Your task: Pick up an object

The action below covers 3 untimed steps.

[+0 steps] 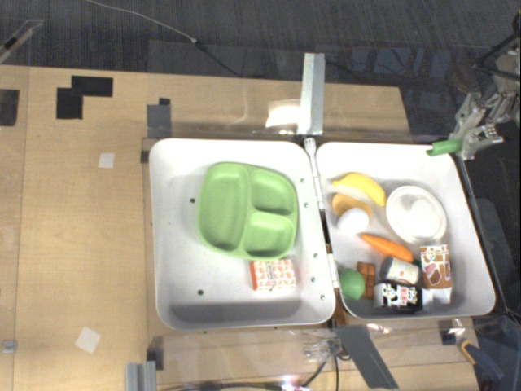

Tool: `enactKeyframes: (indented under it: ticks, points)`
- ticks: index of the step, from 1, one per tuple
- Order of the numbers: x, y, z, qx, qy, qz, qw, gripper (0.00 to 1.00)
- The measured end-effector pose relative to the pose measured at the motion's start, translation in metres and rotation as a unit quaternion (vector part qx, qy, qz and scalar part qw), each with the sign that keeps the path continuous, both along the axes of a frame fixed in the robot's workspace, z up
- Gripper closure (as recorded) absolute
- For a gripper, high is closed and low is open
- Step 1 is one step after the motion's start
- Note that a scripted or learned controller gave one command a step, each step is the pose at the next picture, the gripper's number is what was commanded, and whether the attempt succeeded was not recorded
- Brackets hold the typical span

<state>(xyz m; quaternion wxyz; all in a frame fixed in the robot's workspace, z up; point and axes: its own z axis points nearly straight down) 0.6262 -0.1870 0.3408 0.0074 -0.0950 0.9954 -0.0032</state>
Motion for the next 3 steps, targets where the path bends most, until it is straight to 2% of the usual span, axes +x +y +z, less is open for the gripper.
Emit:
enactKeyframes:
  ticks: [1, 2, 3]
  points:
    - [-0.046, -0.019, -0.080, 0.0013, 0.005, 0.098, 0.9952, 1.00]
    - [-0.027, -0.018, -0.076, -0.0021, 0.003, 0.340, 0.9405, 1.00]
    - [-0.112, -0.019, -0.081, -0.0025, 0.006, 0.484, 0.8751, 1.00]
